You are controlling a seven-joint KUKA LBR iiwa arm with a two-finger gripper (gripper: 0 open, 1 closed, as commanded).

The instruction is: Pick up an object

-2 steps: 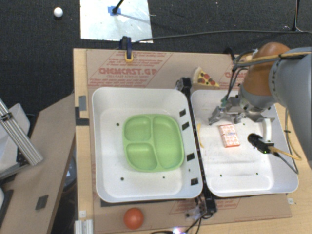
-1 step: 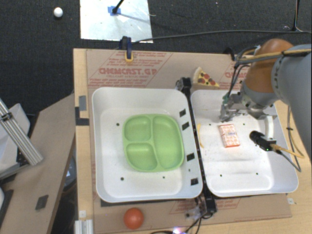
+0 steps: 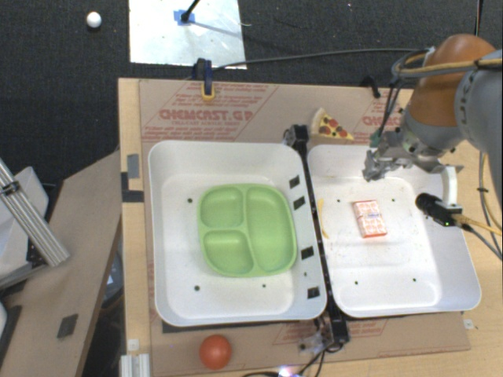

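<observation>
Lying flat on the floor of the right bin (image 3: 440, 289), the small pink-and-white packet (image 3: 369, 218) looks like the likeliest thing to be picked, and it has not been lifted: it rests on the white surface a little toward the bin's far half, with nothing touching it. A thin yellow stick (image 3: 322, 218) lies along the bin's left wall, close to the divider between the two bins.

Up and to the right of the packet, the end effector (image 3: 380, 166) hangs over the far rim of the same bin, near the packet but clearly apart from it. Nothing can be made out between its tips (the metal parts blur together at this size), so whether it is spread or pressed together I cannot tell.

By my reading the task is at its start: the approach is under way at best, and the descent, the closing and the lift are all left to do.

Further out, the left bin (image 3: 169, 171) holds a green divided tray (image 3: 247, 230). On the table beyond the bins sits a toy pizza slice (image 3: 332, 126), and an orange ball (image 3: 215, 351) rests at the near edge.
</observation>
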